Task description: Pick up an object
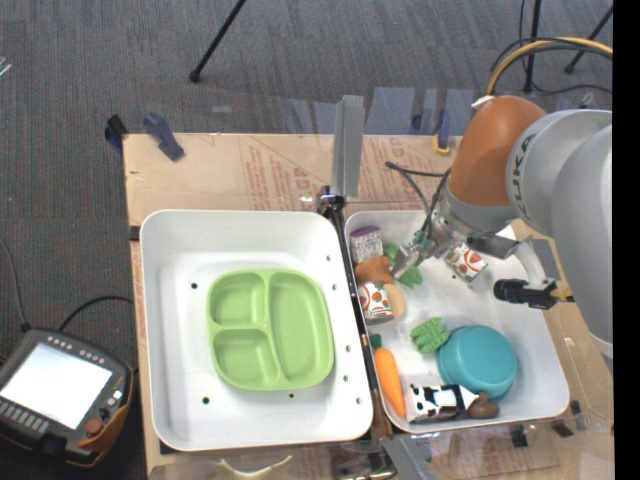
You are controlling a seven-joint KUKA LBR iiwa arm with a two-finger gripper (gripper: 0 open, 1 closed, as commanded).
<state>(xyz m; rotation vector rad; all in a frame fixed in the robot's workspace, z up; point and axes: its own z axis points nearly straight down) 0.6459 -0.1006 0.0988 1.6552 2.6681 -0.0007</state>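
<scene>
- Reaching in from the right of the frame, the arm (pixel 545 183) comes down over the upper part of the right bin (pixel 555 363), orange band bulging above the wrist.
- The gripper (pixel 412 258) sits low in that bin's upper left, its tip just beside a brown lump (pixel 372 268) and a small green piece (pixel 411 277). Honestly can't tell whether the fingers are wide or narrow, it's all a dark tangle there, and I don't see anything clearly pinched between them.
- Pretty cluttered bin: a purple cup (pixel 366 241) in the upper left corner, a can (pixel 376 302) with orange spots below the brown lump, and a similar can (pixel 467 262) right of the gripper, partly under the wrist.
- Lower down, a teal bowl (pixel 478 361) lies upside down, with a green leafy thing (pixel 431 334) touching its left side.
- A carrot (pixel 390 380) lies along the bin's left wall, near the bottom.
- A black-and-white cow toy (pixel 440 401) is at the bottom edge, just below the bowl, with something small and brown at its right end.
- The left bin (pixel 170 248) holds a green tray (pixel 270 329) with three sections, sitting flat about in the middle.
- Both bins rest on a cardboard sheet (pixel 230 168). A pendant (pixel 60 393) with a lit screen sits on the floor at lower left.
</scene>
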